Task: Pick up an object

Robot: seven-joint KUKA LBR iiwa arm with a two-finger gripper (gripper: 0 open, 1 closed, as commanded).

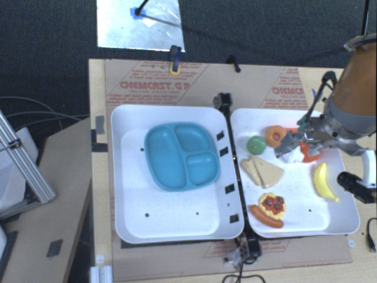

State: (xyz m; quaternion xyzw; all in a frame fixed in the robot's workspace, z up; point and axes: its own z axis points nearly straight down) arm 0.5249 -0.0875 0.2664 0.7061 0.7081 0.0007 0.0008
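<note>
A light wooden table [194, 78], printed with red lettering, carries two shallow white plastic bins [132, 217] [341, 217] side by side.

**Materials and surface finishes**

Both white bins [177, 232] look like smooth, slightly glossy plastic. The blue divided plate [179, 156] has a satin plastic sheen. Beneath, a board [153, 84] appears matt brown cardboard, printed red. At 12 o'clock, a crinkled foil-like sheet [138, 16] shines.
</note>
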